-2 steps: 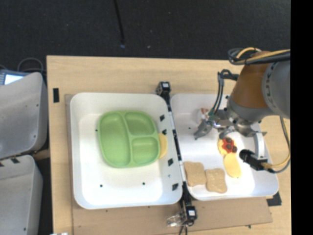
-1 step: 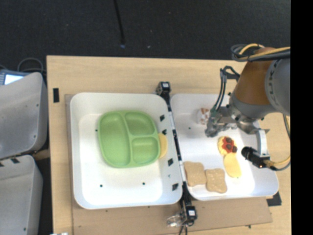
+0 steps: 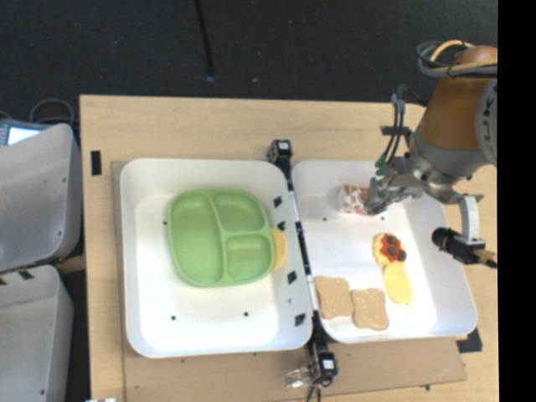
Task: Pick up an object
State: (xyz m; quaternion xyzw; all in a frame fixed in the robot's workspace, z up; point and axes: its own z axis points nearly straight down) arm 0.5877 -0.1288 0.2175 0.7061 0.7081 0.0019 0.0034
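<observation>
My gripper (image 3: 377,201) hangs low over the far part of the right bin (image 3: 335,241), right beside a small white and red object (image 3: 353,198) that lies at its left. A yellow piece topped with red and dark bits (image 3: 389,249) sits in the middle of that bin, with a plain yellow oval (image 3: 399,286) just below it. Two tan bread slices (image 3: 333,296) (image 3: 369,308) lie near the bin's front edge.
The left bin (image 3: 142,308) holds a green divided tray (image 3: 221,236) with a yellow piece (image 3: 279,249) poking out at its right side. A black clip (image 3: 280,150) sits at the top of the divider between the bins. The grey and orange arm (image 3: 452,132) looms over the right bin's far right corner.
</observation>
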